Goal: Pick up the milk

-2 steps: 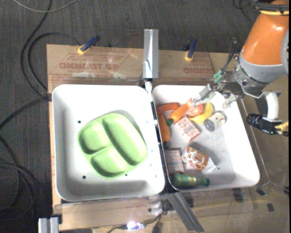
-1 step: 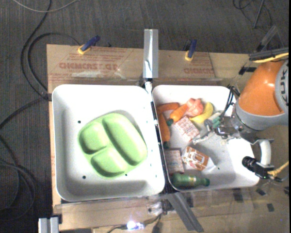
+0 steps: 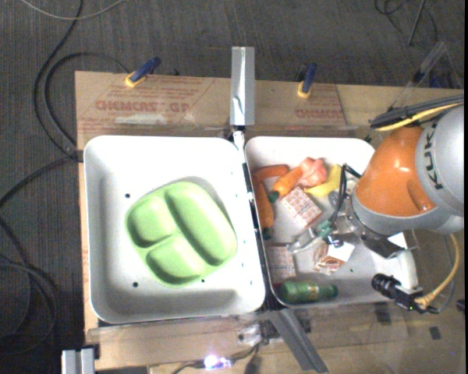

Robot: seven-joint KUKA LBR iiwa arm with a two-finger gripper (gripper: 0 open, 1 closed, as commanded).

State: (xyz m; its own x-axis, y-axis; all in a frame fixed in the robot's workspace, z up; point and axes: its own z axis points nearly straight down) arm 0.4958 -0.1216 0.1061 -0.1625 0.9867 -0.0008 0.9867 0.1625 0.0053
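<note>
Reaching into the right bin (image 3: 259, 209) from the right, the arm has its gripper (image 3: 327, 236) low among the clutter, and the pick looks begun but not finished: nothing is visibly lifted clear of the bin floor. The milk (image 3: 300, 206) seems to be the small whitish carton with red print, lying flat near the middle of that bin, just left of the gripper and partly overlapped by it; the label is too small to read, so that identification is a guess. How far apart the fingers stand, and whether they have hold of anything, I cannot tell, as the orange wrist covers them from above. What remains, on this reading, is a secure grasp and the lift. Around the carton lie an orange carrot (image 3: 287, 181) on its far side, a pinkish item (image 3: 313, 167) beyond that, a yellow piece (image 3: 327, 187) to the right, and a dark green bottle (image 3: 307, 291) along the near wall. The left bin (image 3: 101, 232) holds a green divided plate (image 3: 181, 232), well apart from the work
</note>
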